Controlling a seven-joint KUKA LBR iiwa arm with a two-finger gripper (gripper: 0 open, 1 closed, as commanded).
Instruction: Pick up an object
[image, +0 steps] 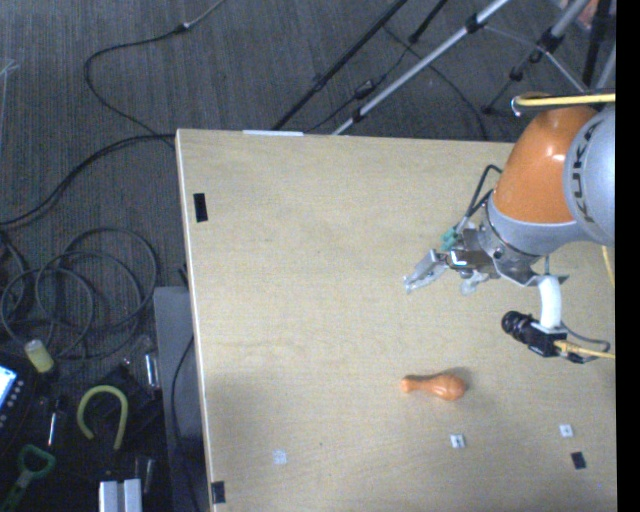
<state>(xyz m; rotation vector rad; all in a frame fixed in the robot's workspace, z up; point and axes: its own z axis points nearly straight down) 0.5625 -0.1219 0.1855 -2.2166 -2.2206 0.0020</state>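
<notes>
An orange, gourd-shaped object (436, 385) lies on its side on the tan bench top (300, 300), narrow end pointing left. My gripper (441, 284) hangs above the bench, further back than the object and slightly to its right. Its two fingers are spread apart with nothing between them. One fingertip (415, 279) points left; the other is near the wrist. The orange band (540, 165) and the grey arm come in from the right.
Small square markers (457, 440) lie near the bench's front right. A black tag (200, 207) sits by the left edge. Left of the bench, cables (80, 290) and tools cover the floor. Tripod legs (430, 50) stand behind it.
</notes>
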